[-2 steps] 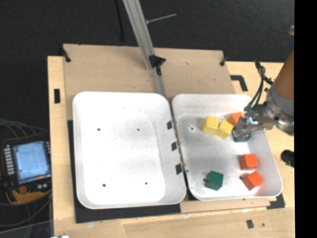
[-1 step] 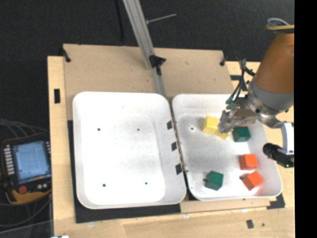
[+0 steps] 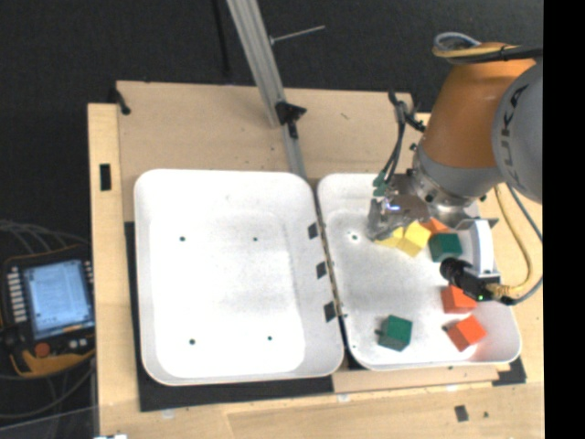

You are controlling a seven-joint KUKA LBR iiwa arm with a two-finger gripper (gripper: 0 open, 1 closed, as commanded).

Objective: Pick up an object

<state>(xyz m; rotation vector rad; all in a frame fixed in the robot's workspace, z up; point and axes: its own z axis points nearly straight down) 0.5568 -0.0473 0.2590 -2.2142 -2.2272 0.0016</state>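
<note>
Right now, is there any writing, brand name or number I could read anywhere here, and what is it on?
"KUKA": grey letters running down the arm, cut off by the picture's edge, so only partly readable.
Handheld screen left of the bench: lit, with lines of text, too small and blurred to read.
Bins, blocks and bench: no writing that I can see.

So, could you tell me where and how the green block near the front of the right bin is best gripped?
Probably from straight above, fingers closing on two opposite side faces of the green block. It sits alone on the bin floor, turned slightly, so the gripper should rotate to match.
</note>
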